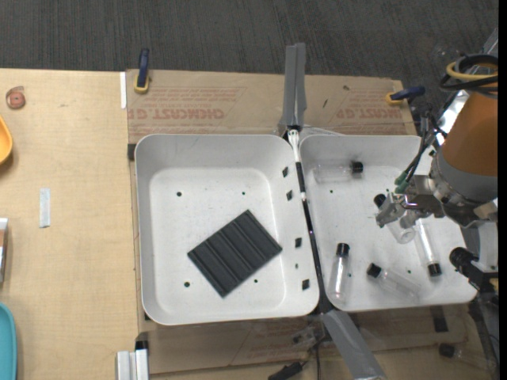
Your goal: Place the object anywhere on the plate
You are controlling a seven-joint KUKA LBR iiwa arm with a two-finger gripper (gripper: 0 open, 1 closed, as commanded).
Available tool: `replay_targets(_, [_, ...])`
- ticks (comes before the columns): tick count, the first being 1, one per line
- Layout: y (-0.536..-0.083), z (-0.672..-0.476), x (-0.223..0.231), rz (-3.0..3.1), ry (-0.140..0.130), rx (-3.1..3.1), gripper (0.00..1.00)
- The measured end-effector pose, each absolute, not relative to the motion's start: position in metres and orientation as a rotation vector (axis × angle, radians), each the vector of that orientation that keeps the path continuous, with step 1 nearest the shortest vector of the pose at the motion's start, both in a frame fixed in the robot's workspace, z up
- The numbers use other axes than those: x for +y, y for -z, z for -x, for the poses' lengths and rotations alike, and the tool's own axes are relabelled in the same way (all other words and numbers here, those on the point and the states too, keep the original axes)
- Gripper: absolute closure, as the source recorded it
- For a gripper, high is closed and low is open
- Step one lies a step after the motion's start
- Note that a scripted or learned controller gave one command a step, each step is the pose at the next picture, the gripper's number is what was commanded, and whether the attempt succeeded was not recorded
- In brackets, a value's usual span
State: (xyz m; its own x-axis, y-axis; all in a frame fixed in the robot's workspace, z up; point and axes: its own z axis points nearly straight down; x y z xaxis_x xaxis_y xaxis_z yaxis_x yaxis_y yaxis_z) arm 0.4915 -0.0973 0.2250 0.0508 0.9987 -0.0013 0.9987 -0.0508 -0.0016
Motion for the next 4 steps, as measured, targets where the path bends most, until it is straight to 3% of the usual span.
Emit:
replay_targets(1, [-0.190, -0.480, -0.028, 2.222, -0.006, -2.217, 1.00])
replay_targets(2, [-0.190, -0.577, 0.054, 2.235, -0.008, -2.206, 1.00])
replay_targets(3, [-0.208, -0.589, 0.063, 2.024, -0.006, -2.404, 1.00])
replay_targets(4, [-0.200, -0.545, 0.035, 1.983, -0.006, -2.435, 1.00])
